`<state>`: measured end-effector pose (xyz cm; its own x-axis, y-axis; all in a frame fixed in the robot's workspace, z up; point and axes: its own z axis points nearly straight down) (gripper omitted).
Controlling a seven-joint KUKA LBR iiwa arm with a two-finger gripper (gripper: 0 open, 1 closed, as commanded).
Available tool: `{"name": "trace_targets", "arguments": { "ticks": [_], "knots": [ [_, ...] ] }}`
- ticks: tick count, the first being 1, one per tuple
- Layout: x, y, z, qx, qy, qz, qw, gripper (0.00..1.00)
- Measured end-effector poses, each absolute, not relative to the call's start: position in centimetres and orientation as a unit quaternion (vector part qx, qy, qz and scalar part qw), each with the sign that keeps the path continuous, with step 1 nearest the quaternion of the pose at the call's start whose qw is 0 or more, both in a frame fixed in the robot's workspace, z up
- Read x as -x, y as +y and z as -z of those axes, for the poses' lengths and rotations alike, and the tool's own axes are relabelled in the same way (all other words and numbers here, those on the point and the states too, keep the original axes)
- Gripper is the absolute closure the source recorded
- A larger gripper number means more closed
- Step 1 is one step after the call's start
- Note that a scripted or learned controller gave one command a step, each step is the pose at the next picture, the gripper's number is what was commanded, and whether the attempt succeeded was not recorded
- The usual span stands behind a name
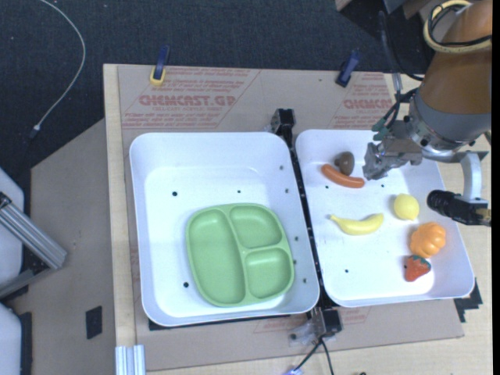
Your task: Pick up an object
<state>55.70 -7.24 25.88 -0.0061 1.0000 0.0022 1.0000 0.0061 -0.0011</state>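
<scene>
From above, the bench carries two shallow white bins: the left white bin (148, 209) and the right white bin (375, 283), touching along a black seam. One grey two-finger gripper (376, 165) hangs over the far part of the right bin, under the arm's orange band (461, 49). Whether it is spread or pressed together cannot be told, since its tip is a dark blur against the bin floor.

Six small toy foods lie in the right bin. Just left of the gripper sits one brown rounded lump (344, 162), and touching that lump on its near side is one long orange carrot-like piece (344, 177), whose right end comes close to the gripper tip. Nearer the camera from the gripper lies one yellow plastic banana (358, 223), curved, ends turned up. To the near right of the gripper rests one small yellow lemon (405, 206), then one orange pumpkin-shaped fruit (427, 239), and just beyond that one red strawberry with a green cap (416, 267).

Well to the left of the gripper, in the left bin, lies one pale green plastic tray with three compartments (239, 253).

The brown board (203, 104) beneath the bins bears red print reading "CHEMCAST GP", repeated behind both bins. Two clamps hold its far edge: one blue-and-yellow clamp (159, 65), one blue clamp (348, 68)
</scene>
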Motion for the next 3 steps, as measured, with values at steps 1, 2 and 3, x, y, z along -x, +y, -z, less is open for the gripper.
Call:
{"name": "trace_targets", "arguments": {
  "ticks": [1,2,3],
  "knots": [
    [-54.6,-2.5,-24.0,0.705,-0.709,-0.0005,0.002,1.0],
    [-54.9,3.5,-23.1,0.705,-0.709,-0.0004,0.002,1.0],
    [-54.3,9.2,-23.3,0.705,-0.709,0.0004,0.001,1.0]
  ]
}}
